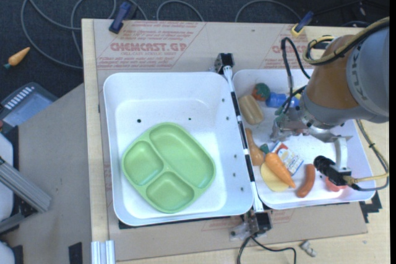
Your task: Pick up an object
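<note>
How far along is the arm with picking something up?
Done: the gripper is down in the right white bin, among the toy food. In hand: nothing visibly lifted; the orange toy carrot and reddish sausage lie on the floor. Left: grasping and lifting one.

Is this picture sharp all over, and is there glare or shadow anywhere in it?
Camera view: lighting is even and soft; the green plate and left bin are fairly crisp, the white plastic bright without harsh glare; faint shadow lies along the bin walls; the arm looks slightly soft; the small toys beside the carrot are hard to resolve.
</note>
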{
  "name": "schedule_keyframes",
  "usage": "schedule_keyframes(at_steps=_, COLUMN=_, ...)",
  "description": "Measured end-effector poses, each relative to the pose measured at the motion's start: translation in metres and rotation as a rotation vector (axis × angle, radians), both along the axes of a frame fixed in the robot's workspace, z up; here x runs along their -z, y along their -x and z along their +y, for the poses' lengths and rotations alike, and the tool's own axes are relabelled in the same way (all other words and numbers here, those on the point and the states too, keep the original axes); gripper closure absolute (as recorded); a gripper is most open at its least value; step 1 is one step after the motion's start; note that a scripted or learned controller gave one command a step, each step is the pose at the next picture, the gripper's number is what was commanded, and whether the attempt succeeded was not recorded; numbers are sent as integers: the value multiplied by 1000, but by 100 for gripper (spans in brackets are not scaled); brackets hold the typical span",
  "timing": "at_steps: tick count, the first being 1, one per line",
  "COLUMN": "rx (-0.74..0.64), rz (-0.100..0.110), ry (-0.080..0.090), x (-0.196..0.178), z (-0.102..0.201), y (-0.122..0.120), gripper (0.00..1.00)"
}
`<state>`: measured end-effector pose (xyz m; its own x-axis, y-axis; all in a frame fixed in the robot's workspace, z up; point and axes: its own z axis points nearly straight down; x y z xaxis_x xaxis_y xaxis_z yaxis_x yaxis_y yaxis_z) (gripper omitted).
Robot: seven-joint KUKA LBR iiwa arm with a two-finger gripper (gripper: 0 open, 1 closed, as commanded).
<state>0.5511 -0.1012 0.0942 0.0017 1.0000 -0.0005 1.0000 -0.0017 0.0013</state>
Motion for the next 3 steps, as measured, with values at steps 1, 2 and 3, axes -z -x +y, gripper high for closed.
schedule_keyframes(at_steps=1, rx=0, rz=0, ry=0, x=0, z=0, y=0, gripper=0)
schedule_keyframes(at_steps=2, rx=-1, rz=2, ry=-1, x=10, z=5, y=58, gripper=0)
schedule_keyframes(at_steps=3, rx=-1, rz=1, ry=0, x=0, z=5, y=58, gripper=100)
